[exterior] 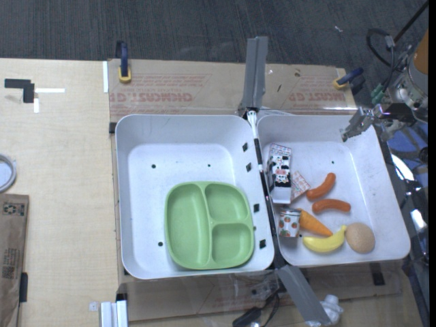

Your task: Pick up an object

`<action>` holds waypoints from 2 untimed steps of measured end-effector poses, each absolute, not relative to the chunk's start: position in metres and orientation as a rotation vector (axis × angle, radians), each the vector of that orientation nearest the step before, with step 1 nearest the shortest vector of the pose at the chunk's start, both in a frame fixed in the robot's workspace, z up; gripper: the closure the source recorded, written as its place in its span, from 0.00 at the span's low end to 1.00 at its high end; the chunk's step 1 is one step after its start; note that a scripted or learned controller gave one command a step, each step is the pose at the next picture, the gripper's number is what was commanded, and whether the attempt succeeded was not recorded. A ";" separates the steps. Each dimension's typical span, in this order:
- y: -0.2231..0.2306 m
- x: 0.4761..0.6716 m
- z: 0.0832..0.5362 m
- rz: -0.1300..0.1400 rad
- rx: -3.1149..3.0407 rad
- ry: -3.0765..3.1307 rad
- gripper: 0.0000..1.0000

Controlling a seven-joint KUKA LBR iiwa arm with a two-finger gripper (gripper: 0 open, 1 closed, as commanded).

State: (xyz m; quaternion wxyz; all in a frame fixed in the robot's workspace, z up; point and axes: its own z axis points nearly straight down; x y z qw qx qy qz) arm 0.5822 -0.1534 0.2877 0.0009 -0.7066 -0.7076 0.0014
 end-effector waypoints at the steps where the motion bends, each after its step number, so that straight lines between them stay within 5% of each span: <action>1: -0.173 0.585 0.329 0.003 -2.153 -2.288 0.00; 2: -0.161 0.581 0.172 0.004 -2.257 -2.183 0.00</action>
